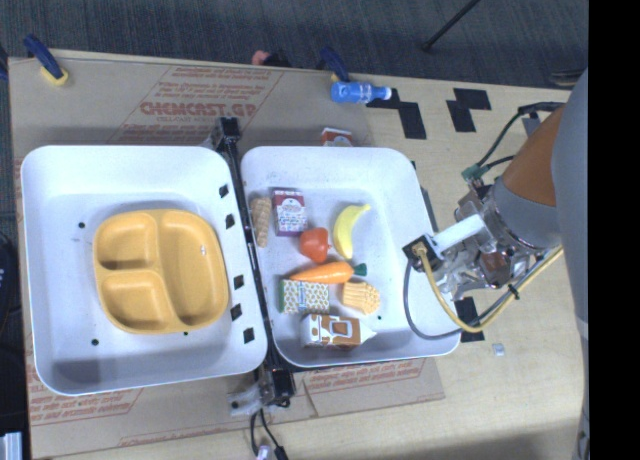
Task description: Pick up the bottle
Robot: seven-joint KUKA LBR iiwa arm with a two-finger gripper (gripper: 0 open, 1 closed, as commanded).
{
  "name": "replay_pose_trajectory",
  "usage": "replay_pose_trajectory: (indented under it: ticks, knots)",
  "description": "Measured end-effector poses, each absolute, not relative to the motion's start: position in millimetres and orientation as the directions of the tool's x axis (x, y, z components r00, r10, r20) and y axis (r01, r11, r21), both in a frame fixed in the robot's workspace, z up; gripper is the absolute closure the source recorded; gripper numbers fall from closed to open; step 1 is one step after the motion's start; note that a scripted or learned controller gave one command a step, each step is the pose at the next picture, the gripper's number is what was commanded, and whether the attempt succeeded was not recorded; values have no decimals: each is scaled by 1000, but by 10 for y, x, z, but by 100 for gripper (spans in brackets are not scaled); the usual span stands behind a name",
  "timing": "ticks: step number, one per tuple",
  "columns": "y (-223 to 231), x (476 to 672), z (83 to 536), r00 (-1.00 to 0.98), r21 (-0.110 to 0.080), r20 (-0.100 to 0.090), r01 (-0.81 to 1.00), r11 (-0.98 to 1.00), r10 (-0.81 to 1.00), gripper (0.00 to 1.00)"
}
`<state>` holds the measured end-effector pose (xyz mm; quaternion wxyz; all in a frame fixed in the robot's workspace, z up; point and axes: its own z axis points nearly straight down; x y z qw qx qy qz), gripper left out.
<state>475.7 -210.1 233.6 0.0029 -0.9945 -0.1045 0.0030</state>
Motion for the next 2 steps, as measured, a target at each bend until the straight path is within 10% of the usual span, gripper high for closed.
replay_pose_trajectory:
  ticks: [2]
  knots:
    - [-2100, 4756, 2314, 978, -9, -6, 207, -978, 207, 100]
